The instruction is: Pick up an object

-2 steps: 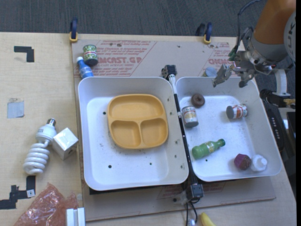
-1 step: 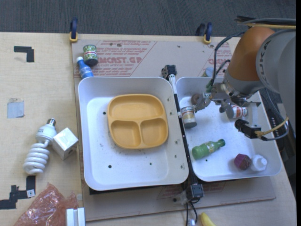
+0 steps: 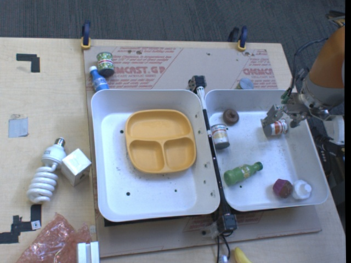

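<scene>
Beside the chocolate donut (image 3: pixel 231 116), the fingers (image 3: pixel 272 126) clasp a small can (image 3: pixel 279 127) above the green bottle (image 3: pixel 242 173)

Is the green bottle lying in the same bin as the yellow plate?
No, the green bottle lies in the right bin, while the yellow plate sits in the left bin.

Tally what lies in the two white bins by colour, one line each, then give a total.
Yellow: 1, the divided tray
Green: 1, the bottle
Brown: 1, the ring
Maroon: 1, the ball
White or silver: 3, the can, the small jar, the white cap
Total: 7
</scene>
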Available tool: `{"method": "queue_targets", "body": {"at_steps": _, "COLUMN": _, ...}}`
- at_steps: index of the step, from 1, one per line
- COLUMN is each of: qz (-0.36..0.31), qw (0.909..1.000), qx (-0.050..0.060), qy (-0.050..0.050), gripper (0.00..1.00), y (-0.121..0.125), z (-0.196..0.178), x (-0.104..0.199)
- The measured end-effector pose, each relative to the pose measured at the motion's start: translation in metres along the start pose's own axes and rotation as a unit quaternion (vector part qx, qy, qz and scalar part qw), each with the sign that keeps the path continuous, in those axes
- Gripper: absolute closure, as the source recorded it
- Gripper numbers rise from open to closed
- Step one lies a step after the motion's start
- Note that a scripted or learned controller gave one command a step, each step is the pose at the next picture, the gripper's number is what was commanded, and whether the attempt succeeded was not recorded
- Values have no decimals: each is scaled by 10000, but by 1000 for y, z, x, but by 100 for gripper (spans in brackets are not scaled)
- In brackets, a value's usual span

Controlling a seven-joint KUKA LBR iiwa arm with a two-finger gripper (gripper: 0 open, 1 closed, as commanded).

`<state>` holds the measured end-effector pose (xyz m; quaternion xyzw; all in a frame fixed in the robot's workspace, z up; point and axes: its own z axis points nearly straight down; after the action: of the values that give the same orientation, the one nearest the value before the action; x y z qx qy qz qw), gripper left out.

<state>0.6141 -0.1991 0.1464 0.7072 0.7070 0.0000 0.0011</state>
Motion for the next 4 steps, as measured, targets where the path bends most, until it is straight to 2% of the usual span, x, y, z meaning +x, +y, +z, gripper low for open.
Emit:
{"method": "queue_targets", "body": {"at_steps": 1, "qz": -4, "qw": 10000, "qx": 4, "qy": 4, "gripper": 0, "y": -18, "z": 53, "x": 46}}
{"method": "queue_targets", "body": {"at_steps": 2, "qz": 8, "qw": 10000, "qx": -6, "qy": 3, "gripper": 100, "y": -17, "z": 43, "x": 45}}
{"method": "queue_targets", "body": {"at_steps": 3, "qz": -14, "qw": 10000, "qx": 5, "qy": -2, "gripper": 100, "y": 43, "z": -106, "x": 0}}
{"method": "queue_targets", "body": {"at_steps": 4, "qz": -14, "qw": 10000, "qx": 5, "qy": -2, "gripper": 0, "y": 43, "z": -106, "x": 0}}
